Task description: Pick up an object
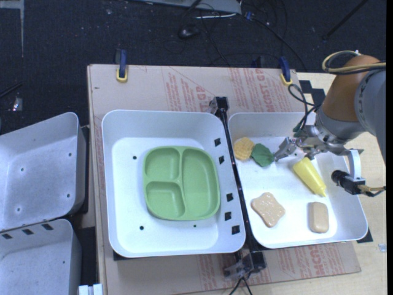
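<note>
Reaching into the right bin (350, 223) from its far right side, the gripper (288, 149) is seen low over the bin floor, its fingers parted a little with nothing gripped between them. The fingertips are placed just beside a green object (262, 155), and a yellow waffle-like piece (244, 148) lies beyond that. A yellow cone-shaped object (310, 176), a toast-shaped piece (268, 209) and a tan bar (318, 217) are found nearer the bin's front.

A pale green tray (182, 183) sits in a white bin (116, 226), while the other white bin (350, 226) holds a yellow cone (309, 175), tan bread slice (268, 209) and dark green piece (262, 155).
</note>
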`<state>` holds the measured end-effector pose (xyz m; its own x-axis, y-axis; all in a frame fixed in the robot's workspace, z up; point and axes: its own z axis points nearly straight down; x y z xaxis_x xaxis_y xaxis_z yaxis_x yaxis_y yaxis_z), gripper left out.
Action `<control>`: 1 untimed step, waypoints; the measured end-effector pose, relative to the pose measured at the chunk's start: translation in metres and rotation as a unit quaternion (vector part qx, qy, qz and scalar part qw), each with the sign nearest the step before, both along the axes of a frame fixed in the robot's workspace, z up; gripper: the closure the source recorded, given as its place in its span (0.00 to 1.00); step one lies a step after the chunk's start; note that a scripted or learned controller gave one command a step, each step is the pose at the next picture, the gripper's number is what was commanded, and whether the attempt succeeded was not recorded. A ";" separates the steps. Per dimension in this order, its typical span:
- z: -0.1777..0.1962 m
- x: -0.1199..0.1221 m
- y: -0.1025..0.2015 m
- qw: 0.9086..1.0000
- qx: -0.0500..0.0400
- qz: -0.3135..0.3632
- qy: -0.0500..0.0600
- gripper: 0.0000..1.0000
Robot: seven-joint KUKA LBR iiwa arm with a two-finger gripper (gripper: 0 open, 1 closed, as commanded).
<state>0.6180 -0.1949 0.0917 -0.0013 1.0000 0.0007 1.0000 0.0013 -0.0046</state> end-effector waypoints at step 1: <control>0.014 0.002 0.000 1.000 -0.001 0.001 -0.004 1.00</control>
<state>0.6202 -0.1952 0.1059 -0.0032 1.0000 -0.0018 1.0000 0.0033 0.0027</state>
